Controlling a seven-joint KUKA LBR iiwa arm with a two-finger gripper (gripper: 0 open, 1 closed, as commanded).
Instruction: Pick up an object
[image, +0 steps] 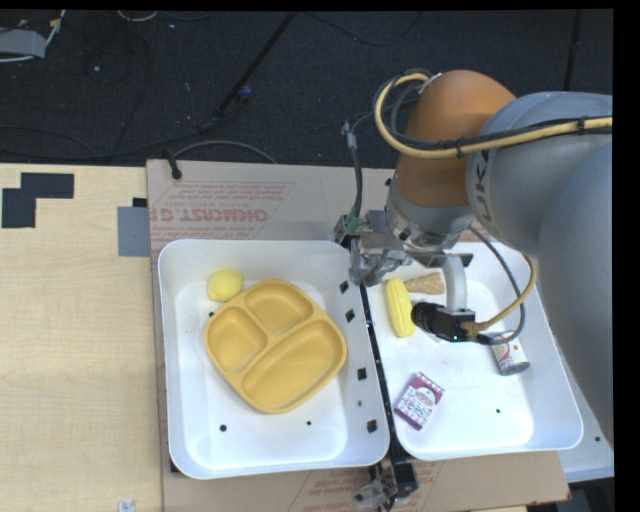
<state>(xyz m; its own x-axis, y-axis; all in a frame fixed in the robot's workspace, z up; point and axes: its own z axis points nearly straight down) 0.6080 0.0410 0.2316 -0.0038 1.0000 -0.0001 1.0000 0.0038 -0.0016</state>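
we see two white bins side by side on the bench, taking up the middle and right of the frame. the left bin carries a yellow divided plate lying flat near its centre, and a small yellow ball just beside the plate's upper left edge. the right bin has a yellow corn cob near its upper left corner, close to the wall between the bins. a tan wedge sits just to the upper right of the cob, partly under the arm. a small pink and white packet lies lower in that bin, well apart from the cob, and a small can lies on its side toward the right.

the grey arm with its orange band fills the upper right of the frame and hangs over the top of the right bin, hiding part of it. cables and a dark part with a small green light reach down beside the cob.

the jaws sit at the upper end of the dividing wall, just to the upper left of the cob. we cannot tell whether they are spread or pressed together, and nothing shows between them.
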